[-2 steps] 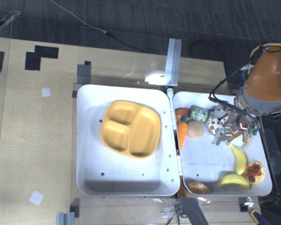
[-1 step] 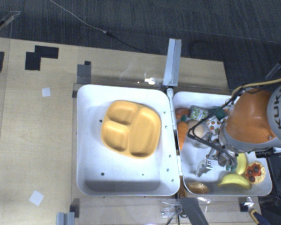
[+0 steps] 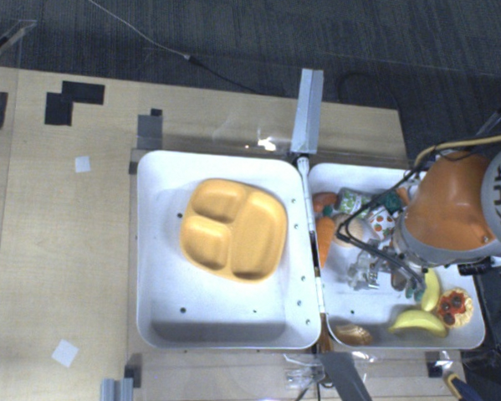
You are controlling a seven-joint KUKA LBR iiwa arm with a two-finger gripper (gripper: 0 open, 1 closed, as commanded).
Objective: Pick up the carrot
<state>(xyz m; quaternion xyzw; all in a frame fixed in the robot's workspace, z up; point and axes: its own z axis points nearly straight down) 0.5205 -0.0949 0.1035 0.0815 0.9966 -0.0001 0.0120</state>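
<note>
The carrot is an orange piece lying along the left wall of the right bin, near its far half. My gripper hangs over the middle of that bin, a little to the right of the carrot and nearer the front. The arm's orange band covers the bin's far right part. Nothing visible sits in the gripper.
A yellow three-compartment plate lies in the left bin. In the right bin are a banana, a berry-topped pastry, a brown bun, a reddish item and a green packet.
</note>
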